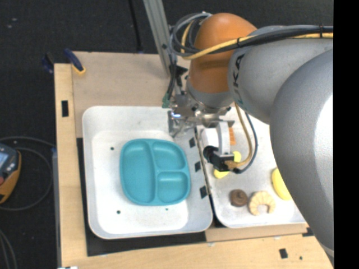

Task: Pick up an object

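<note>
On the pale wooden desk (pixel 112 77), a teal divided plastic plate (pixel 154 171) is seen flat in the left white bin (pixel 104 206), and a small brown round piece (pixel 239 198) just beside a tan curled piece (pixel 262 202) in the right white bin (pixel 238 216). The jaws are held over the left bin's far right corner; whether apart or together cannot be told. They are best centred over the brown piece and lowered straight.
</note>
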`<state>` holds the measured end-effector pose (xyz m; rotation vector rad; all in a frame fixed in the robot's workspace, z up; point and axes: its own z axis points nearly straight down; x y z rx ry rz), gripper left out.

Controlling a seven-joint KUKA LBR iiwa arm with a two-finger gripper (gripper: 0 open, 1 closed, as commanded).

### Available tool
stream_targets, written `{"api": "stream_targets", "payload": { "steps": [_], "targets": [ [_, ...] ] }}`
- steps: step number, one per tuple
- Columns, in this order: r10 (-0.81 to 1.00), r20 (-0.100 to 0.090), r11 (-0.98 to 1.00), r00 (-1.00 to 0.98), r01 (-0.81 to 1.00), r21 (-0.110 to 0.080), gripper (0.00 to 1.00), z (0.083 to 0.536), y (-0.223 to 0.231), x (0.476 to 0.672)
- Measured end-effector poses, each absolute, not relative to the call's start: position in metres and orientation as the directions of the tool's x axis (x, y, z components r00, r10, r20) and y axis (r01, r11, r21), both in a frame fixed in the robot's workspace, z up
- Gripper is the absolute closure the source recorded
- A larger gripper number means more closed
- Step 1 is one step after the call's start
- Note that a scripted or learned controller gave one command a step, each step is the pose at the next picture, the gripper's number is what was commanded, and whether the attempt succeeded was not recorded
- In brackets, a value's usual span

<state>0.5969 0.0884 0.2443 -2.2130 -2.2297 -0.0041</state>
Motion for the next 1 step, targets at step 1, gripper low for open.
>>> {"api": "stream_targets", "payload": {
  "steps": [1],
  "targets": [
    [1.000,0.000,0.003,-0.003,1.000,0.000,0.00,0.2437,0.0855,0.5968]
  ]
}}
